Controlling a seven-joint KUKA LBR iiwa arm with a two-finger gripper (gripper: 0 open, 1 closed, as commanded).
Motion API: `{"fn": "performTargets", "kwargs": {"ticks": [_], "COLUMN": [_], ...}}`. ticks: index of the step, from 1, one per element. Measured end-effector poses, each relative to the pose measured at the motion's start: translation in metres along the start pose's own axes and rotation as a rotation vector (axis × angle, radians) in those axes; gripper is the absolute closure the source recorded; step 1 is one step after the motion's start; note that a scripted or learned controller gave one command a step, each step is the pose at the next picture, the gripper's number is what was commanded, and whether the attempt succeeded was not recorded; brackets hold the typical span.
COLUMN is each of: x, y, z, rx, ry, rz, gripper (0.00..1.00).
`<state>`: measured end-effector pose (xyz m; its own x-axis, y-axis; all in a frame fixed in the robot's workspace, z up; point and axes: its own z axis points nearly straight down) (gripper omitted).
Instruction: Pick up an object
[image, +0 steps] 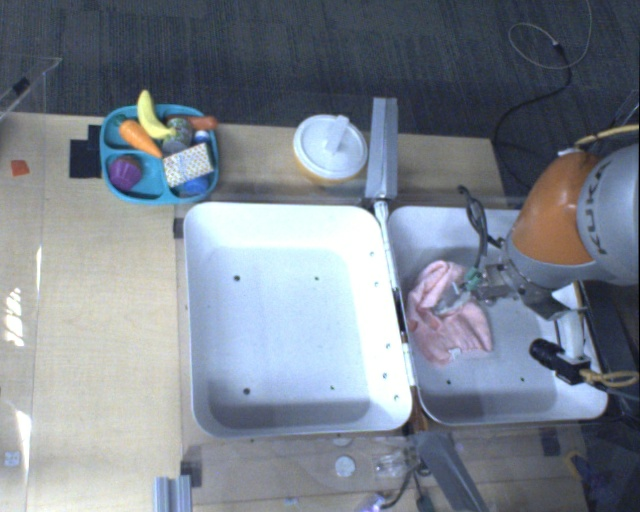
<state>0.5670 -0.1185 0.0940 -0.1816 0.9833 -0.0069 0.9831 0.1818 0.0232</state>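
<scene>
Bench seen from above at a slant. Two shallow white bins side by side: left bin (290, 400) larger in view, right bin (500, 395) at 3 o'clock of it, their rims touching along the middle seam. Pink cloth (447, 315) lies crumpled in the right bin, toward that bin's 9 o'clock side, near the shared wall but apart from it. Arm (575, 225) enters from 3 o'clock, orange band prominent, wrist angled down over the right bin. Gripper (468, 290) sits at the cloth's 2 o'clock edge, right on the fabric; whether its fingers are spread or pressed together cannot be told from this angle, and no fabric is seen clearly between them. Cloth rests on the bin floor, not lifted. At 11 o'clock of the left bin, on the wooden bench top, a blue tray (120, 190) holds toy food: a banana (152, 117), a carrot (138, 136), a purple piece, a patterned block. At 12 o'clock, just beyond the seam between the bins, a round white lidded container (330, 147) beside a grey upright post (382, 150). Dark cable (545, 45) loops on the floor at 1 o'clock.
</scene>
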Motion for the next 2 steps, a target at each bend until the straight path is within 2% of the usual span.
{"fn": "performTargets", "kwargs": {"ticks": [1, 2], "x": [0.002, 0.035], "y": [0.004, 0.024], "z": [-0.013, -0.092], "rx": [-0.009, 0.013], "ry": [0.001, 0.005], "rz": [-0.003, -0.107], "gripper": [1.00, 1.00]}}
